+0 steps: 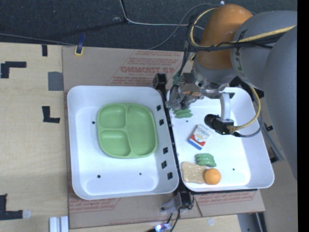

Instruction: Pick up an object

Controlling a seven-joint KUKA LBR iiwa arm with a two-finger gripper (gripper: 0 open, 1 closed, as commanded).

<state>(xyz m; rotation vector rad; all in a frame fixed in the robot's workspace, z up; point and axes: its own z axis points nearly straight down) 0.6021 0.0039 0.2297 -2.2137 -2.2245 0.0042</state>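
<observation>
1. Four loose objects lie in the right bin [258,175]. Nearest sit an orange ball [212,176] touching a tan bread-like slab [193,172], with a green leafy piece [205,159] just beyond them.
2. Mid-bin lies a small red, white and blue carton [199,136], tilted and well apart from the rest. It looks like the easiest pick.
3. Farther, by the bin's left wall, a green flat piece [183,113] lies just under the gripper [182,99]. Whether its jaws are wide or narrow I cannot tell; nothing is seen held.
4. To do this well, centre the jaws on the green piece and keep off the wall.
5. Left bin [79,129] holds a green divided plate [128,130].
</observation>
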